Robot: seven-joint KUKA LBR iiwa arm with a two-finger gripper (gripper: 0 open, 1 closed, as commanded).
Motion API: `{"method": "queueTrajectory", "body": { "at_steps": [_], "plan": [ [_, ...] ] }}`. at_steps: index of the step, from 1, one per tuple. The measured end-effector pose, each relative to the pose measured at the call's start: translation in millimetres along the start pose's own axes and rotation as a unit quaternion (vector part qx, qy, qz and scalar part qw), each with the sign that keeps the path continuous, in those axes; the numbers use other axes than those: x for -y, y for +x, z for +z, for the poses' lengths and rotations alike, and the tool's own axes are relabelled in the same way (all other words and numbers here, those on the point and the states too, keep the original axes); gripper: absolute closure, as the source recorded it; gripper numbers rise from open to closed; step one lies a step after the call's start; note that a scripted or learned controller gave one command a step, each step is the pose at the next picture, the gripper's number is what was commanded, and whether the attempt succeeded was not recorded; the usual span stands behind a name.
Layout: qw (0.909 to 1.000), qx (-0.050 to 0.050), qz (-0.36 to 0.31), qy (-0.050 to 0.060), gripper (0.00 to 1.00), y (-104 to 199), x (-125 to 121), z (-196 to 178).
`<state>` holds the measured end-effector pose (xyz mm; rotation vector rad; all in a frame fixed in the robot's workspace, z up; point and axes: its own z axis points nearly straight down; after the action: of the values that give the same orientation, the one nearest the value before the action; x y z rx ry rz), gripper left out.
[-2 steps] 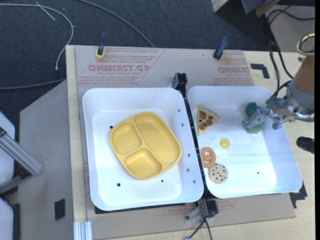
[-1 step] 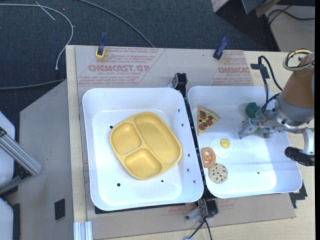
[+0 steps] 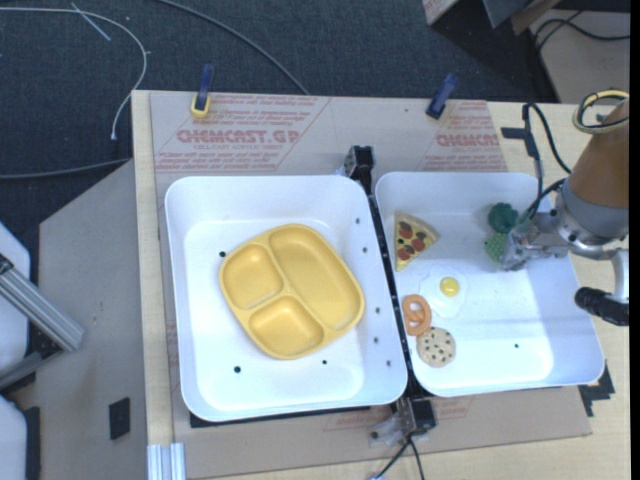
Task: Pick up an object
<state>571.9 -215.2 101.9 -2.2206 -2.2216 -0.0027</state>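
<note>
A: Camera view, item list, right bin (image 3: 560,373)?

B: Pizza slice (image 3: 411,236), egg (image 3: 444,293), pretzel (image 3: 416,313) and cookie (image 3: 435,347) along the left wall. Broccoli (image 3: 499,215) at the upper middle, well apart from them.

A: Left bin (image 3: 200,368)?

B: One yellow plate (image 3: 290,288), three compartments.

A: Gripper (image 3: 518,248)?

B: Low over the right bin, just beside the broccoli, perhaps touching it. Open or closed: cannot tell, as the wrist covers it. No hold confirmed.

A: Likely target?

B: The broccoli, as the nearest piece. Judged a light toy, probably stiff plastic, smooth and bumpy, so apt to slip or roll. Best taken across the stem or the narrow part of the head. The flat pieces sit flush with the floor and look harder to pinch.
</note>
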Motion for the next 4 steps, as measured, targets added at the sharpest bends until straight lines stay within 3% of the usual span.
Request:
{"method": "queueTrajectory", "body": {
  "at_steps": [1,2,3,4],
  "plan": [
    [1.0,0.002,0.0,-0.003,1.0,3,-1,-65],
    [1.0,0.002,0.0,-0.002,1.0,3,-2,-103],
    [1.0,0.0,-0.001,0.002,1.0,51,15,-98],
    [1.0,-0.001,-0.003,0.001,1.0,101,15,-100]
  ]
}}
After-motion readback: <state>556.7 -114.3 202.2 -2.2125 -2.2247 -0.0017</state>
